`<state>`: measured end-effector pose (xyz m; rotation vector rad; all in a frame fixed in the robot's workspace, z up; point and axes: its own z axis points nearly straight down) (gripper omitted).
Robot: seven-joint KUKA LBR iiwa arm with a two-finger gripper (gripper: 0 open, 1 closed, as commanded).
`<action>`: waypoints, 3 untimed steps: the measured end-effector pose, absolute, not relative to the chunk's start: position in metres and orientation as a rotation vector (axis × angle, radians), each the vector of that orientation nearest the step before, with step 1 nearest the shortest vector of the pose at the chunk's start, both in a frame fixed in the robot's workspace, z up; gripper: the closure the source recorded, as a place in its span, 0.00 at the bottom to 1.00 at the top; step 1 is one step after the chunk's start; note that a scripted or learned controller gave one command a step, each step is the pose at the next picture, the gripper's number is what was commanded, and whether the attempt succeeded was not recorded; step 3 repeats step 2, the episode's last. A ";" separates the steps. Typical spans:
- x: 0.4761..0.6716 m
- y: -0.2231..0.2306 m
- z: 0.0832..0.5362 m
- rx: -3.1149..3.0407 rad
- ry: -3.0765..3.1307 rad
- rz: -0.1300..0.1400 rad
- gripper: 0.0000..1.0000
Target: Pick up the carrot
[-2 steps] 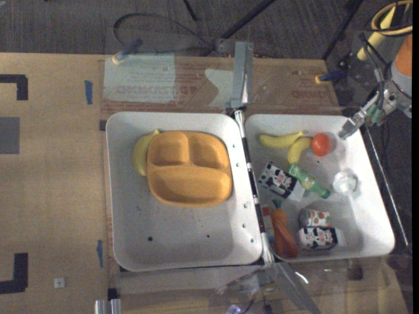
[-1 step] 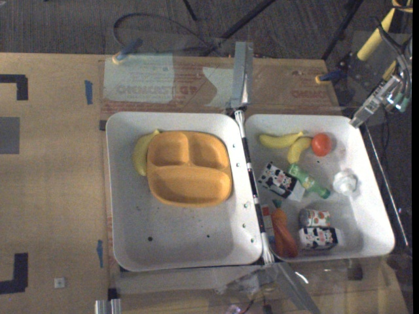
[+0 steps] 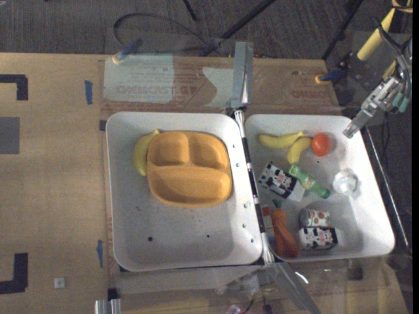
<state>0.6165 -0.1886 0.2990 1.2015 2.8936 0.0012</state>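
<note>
Two white bins sit side by side on the worktop. The carrot (image 3: 284, 233) lies along the right bin's (image 3: 373, 201) near-left edge, well apart from the fingers (image 3: 351, 131), which hover over its far-right rim; their spread cannot be told.

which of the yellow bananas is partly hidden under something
The yellow banana in the left bin: the orange divided plate overlaps its right side. The two bananas in the right bin lie uncovered.
</note>
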 end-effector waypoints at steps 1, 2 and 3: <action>0.642 -0.141 0.208 0.879 3.013 0.002 0.00; 0.625 -0.114 0.118 0.548 3.071 0.001 0.00; 0.625 -0.114 0.118 0.548 3.071 0.001 0.00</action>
